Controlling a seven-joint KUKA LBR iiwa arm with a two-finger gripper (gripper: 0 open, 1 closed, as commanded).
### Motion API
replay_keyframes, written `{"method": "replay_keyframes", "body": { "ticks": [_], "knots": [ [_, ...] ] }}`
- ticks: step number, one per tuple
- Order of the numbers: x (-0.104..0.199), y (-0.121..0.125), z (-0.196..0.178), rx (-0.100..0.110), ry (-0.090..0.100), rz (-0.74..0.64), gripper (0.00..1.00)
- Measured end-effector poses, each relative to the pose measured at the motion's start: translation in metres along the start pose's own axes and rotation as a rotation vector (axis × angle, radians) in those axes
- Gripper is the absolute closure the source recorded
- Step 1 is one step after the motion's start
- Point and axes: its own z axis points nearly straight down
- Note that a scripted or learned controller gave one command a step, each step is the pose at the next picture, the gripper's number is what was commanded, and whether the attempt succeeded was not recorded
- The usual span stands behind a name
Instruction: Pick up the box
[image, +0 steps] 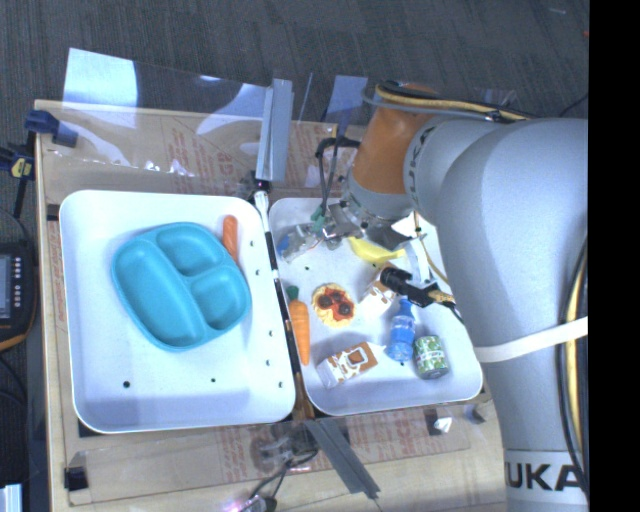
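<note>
Closest to the camera, the big grey arm (520, 250) is seen reaching in over the right bin (455, 390). Its gripper (328, 228) is lowered near the bin's back left corner, beside a banana (375, 252). How far it is opened cannot be told, and nothing is seen held in it. The box (352, 361) is lying flat near the front edge of the right bin, well apart from the gripper, so it has not yet been picked up. A can (431, 356) and a bottle (402, 335) are placed just beside it. A blue tray (180, 283) is kept in the left bin (150, 400).
</note>
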Motion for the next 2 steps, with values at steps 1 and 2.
{"method": "replay_keyframes", "body": {
  "ticks": [1,2],
  "knots": [
    [-0.0059,-0.0012,-0.0126,0.002,-0.012,-0.001,1.00],
    [-0.0058,-0.0012,-0.0125,0.002,-0.012,-0.001,0.00]
  ]
}}
